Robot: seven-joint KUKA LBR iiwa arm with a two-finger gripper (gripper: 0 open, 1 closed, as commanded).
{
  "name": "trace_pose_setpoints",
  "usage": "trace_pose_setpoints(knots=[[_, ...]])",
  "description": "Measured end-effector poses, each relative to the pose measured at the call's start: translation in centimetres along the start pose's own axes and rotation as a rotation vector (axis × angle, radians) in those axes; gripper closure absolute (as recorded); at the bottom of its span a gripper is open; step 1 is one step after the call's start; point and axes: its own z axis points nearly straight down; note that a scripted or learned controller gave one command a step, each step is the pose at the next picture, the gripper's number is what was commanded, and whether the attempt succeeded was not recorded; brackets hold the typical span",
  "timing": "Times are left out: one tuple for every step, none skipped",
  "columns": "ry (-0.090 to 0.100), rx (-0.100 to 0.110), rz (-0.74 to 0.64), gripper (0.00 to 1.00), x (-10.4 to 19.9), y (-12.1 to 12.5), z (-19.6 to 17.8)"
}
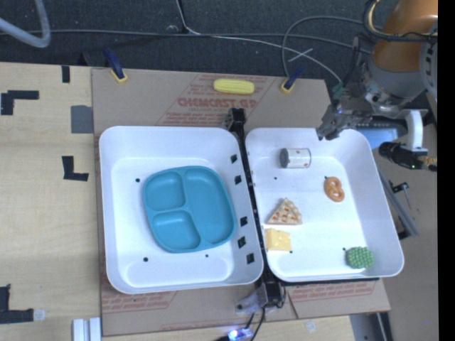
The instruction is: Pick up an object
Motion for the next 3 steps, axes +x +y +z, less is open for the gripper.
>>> trace_pose_setpoints(knots=[[0.0,0.001,0.0,1.0,5.8,-1.7,1.3],[0.0,0.001,0.0,1.0,9.9,-3.0,2.3],[0.001,0.0,-0.001,1.0,14.6,-4.2,1.9]])
